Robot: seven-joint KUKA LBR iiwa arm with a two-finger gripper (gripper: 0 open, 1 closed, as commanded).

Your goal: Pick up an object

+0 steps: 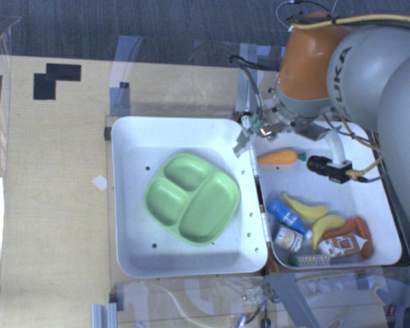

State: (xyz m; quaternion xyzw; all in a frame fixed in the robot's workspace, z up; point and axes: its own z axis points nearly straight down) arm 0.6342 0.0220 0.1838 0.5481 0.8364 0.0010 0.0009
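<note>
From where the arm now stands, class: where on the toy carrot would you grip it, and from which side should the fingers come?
Grip the carrot across its thick orange middle, coming straight down from above. It lies flat and roughly crosswise in the right bin, green tip toward the arm, with bare floor on both long sides. Closing across the narrow width probably holds better than pinching the tapered ends.

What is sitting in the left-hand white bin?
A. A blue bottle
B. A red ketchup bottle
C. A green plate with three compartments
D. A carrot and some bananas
C: the green divided plate lies alone in the left bin, while the carrot, the bananas and the other small items lie in the right bin.
</note>
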